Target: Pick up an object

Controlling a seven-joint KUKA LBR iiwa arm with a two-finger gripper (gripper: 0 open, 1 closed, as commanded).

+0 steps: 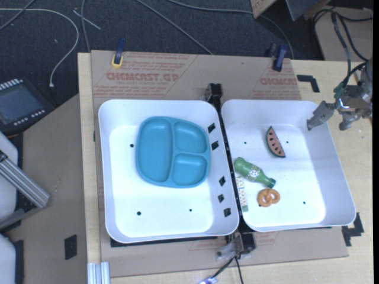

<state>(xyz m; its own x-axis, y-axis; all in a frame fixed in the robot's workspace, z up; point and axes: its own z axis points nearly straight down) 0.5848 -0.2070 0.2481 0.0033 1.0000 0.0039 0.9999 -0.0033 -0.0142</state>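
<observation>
In the right bin (320, 182) lie a watermelon slice (275, 142), a green bottle (253, 173) on its side and a small orange pretzel (267, 197). My gripper (327, 123) hangs over the bin's upper right corner, above and to the right of the watermelon slice. It is open, and nothing sits between its fingers (317, 116). The bottle and pretzel lie close together near the bin's left wall, well away from the gripper.
The left bin (118, 206) holds a blue divided plate (173, 151). A black divider with clips (218, 158) runs between the two bins. Cables and a cardboard box lie beyond the bench at the back.
</observation>
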